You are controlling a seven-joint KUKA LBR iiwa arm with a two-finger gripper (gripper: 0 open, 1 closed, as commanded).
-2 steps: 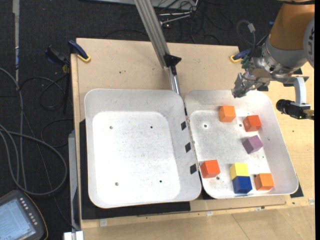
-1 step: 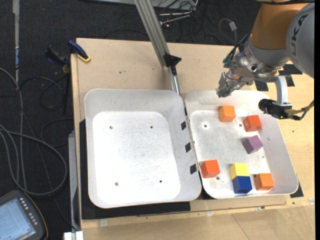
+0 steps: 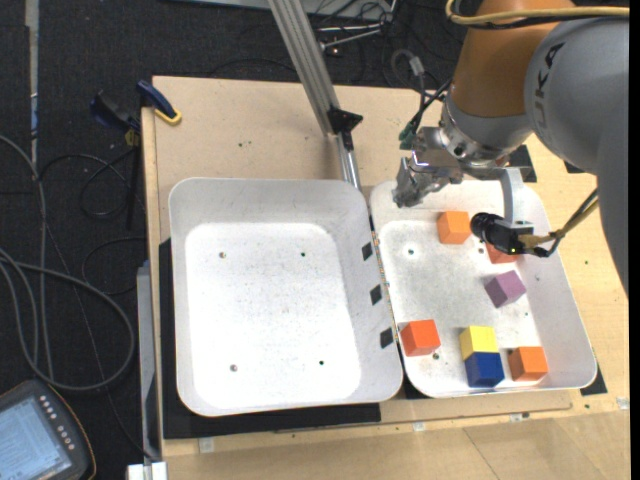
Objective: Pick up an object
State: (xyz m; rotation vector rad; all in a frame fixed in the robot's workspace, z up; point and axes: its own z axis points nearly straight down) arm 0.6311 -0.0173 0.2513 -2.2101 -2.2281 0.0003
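The right bin holds several small blocks. An orange block lies near its back. A purple block sits mid-bin. Along the front are another orange block, a yellow block, a blue block and a third orange block. A reddish block is partly hidden behind a black fitting on the arm. My gripper hangs over the right bin's back left corner, left of the nearest orange block and apart from it. I see nothing in it.
The left bin lies beside the right one with black clips along the shared edge. A slanted metal pole crosses the back of the bench. Blue and yellow clamps lie at the back left.
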